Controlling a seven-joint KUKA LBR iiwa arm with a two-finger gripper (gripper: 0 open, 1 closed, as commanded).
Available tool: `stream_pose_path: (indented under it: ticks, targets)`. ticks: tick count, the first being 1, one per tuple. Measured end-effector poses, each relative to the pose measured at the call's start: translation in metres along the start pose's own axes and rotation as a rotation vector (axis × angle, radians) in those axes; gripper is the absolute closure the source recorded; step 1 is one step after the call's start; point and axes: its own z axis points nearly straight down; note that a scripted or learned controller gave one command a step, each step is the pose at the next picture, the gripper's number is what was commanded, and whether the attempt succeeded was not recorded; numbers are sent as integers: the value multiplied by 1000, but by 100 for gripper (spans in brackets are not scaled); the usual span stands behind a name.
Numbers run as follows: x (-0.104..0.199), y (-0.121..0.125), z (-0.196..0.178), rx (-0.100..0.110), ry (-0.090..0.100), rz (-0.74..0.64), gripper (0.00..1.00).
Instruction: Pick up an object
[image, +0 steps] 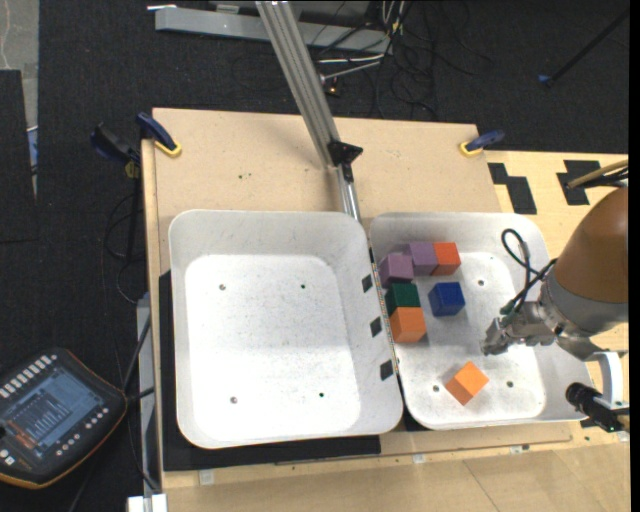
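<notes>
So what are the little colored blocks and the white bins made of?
The blocks, like the blue one and the lone orange one, look like painted wood or foam: flat matte color, sharp corners. The bins look like molded plastic: smooth, rounded rims.

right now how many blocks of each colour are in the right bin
purple blocks: 2
orange blocks: 3
green block: 1
blue block: 1
total: 7
</notes>
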Motion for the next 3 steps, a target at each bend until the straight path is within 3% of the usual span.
stream_pose_path:
  ticks: [2,3]
  targets:
    - [-17,14,-103,-4,-3,-2,100]
    - [-17,15,-121,-2,-1,-3,100]
